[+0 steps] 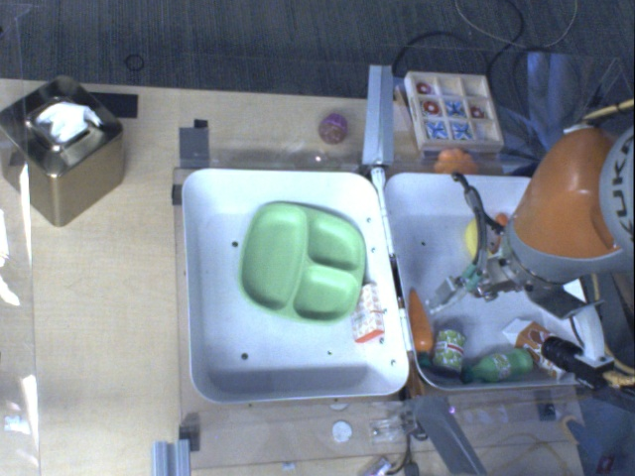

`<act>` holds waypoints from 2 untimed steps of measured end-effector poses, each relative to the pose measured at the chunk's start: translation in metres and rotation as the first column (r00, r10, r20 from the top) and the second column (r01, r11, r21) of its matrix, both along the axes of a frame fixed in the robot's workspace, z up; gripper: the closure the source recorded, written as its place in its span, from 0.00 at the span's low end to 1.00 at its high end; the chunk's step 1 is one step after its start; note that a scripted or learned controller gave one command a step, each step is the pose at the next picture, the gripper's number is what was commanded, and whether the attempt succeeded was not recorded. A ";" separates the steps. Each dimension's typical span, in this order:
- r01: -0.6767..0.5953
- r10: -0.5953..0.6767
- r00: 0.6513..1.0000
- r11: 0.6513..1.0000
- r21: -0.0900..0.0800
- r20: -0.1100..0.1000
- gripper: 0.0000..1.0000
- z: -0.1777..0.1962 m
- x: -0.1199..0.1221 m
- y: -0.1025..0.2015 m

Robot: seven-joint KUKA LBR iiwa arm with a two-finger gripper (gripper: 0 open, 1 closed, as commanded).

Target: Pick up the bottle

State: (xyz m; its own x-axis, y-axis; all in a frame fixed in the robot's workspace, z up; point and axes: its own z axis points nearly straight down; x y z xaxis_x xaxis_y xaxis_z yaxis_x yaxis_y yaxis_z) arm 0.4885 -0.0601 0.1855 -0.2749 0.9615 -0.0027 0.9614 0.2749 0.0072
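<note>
Here, 2 white bins (198, 266) sit on a tan bench (99, 315) before dark carpet (248, 18); hand (458, 288) state unclear.

The bottle (499, 367) lies in the right bin (427, 206), beside a can (449, 348); a tray (303, 261) sits in the left bin (213, 296).

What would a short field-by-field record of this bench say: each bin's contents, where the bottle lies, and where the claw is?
left bin: green divided tray; small red-and-white packet by its right wall
right bin: green bottle, small can, orange item, yellow item
bottle position: lying on its side near the front wall
claw: above the right bin, apart from the bottle
</note>
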 end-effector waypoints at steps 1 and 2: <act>0.205 -0.205 0.979 0.979 0.003 0.000 0.00 0.000 0.000 0.032; 0.353 -0.353 0.936 0.936 0.002 -0.002 0.00 0.012 0.012 -0.012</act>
State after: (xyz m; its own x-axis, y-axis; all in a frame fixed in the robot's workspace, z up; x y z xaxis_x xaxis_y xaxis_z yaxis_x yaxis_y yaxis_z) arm 0.5010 -0.0723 0.1979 0.0818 0.9966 -0.0003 0.9966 -0.0818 0.0061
